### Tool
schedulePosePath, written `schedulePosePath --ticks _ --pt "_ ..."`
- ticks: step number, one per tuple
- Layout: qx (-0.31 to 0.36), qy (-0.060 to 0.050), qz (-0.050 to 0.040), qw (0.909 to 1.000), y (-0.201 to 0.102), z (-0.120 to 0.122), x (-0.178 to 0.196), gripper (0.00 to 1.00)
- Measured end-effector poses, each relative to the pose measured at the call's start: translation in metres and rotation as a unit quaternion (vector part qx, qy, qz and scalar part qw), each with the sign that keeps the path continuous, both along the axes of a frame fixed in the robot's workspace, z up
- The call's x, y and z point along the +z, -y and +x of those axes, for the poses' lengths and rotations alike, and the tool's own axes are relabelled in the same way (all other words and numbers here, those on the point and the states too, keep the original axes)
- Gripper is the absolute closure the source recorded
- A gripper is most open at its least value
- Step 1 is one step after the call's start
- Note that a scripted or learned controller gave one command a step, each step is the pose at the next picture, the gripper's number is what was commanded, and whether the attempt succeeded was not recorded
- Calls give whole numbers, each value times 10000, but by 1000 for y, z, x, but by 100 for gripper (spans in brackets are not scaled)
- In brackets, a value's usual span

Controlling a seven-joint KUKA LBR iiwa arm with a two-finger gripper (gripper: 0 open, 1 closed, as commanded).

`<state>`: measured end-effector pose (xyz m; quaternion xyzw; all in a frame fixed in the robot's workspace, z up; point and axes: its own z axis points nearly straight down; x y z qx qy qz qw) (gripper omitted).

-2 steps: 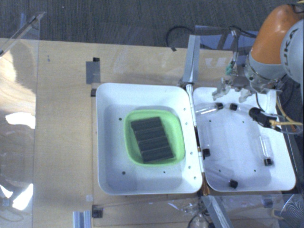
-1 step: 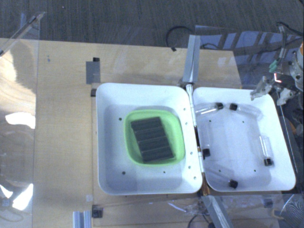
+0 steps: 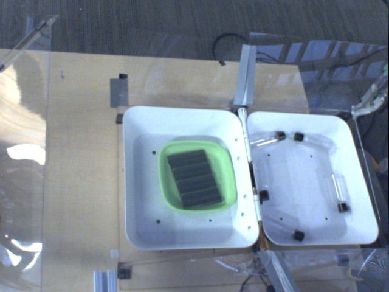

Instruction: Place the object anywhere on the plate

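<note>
In the left bin (image 3: pixel 137 181), at centre frame, the green plate (image 3: pixel 226 178) carries the dark ridged block (image 3: pixel 194 179), lying flat and slightly askew inside the rim, so the placing looks done. The right bin (image 3: pixel 358 163) holds several clear tubes (image 3: pixel 338 187) scattered near its walls. I cannot tell the gripper's state.
</note>
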<state>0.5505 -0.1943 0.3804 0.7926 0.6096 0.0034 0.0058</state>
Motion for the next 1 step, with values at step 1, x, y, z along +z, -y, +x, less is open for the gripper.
schedulePosePath --ticks 1 --pt "-140 1 -1 9999 5 -33 57 0"
